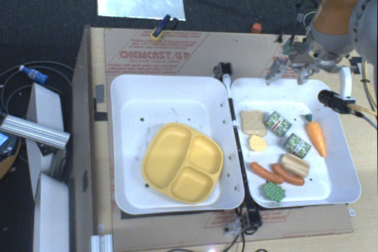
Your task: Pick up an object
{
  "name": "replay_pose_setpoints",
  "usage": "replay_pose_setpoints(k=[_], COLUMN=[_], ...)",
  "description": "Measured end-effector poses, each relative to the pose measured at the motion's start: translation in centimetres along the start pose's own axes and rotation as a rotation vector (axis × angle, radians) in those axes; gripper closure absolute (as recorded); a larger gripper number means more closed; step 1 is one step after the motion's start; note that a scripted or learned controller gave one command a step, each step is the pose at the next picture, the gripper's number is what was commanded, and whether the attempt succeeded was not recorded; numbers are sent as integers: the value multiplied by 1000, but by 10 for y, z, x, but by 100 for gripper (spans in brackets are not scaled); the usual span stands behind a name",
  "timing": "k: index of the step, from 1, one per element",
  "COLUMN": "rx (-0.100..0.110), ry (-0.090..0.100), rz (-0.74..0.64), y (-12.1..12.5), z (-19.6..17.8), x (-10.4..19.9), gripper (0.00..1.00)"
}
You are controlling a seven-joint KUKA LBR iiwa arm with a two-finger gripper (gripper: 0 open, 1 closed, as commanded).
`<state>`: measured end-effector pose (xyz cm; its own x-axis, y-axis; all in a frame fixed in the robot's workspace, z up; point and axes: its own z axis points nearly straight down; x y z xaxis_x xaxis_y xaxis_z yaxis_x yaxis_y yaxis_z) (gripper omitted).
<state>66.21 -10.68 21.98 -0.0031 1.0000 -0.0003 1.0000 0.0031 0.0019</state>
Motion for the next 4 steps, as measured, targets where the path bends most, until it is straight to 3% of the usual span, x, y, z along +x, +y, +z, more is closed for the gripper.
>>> replay_pose_setpoints(k=[2,4], rx=[-6,-7], ry=[0,-3], rz=[2,2], y=[-66,-66], z=[131,131], x=[5,7], gripper=[0,0])
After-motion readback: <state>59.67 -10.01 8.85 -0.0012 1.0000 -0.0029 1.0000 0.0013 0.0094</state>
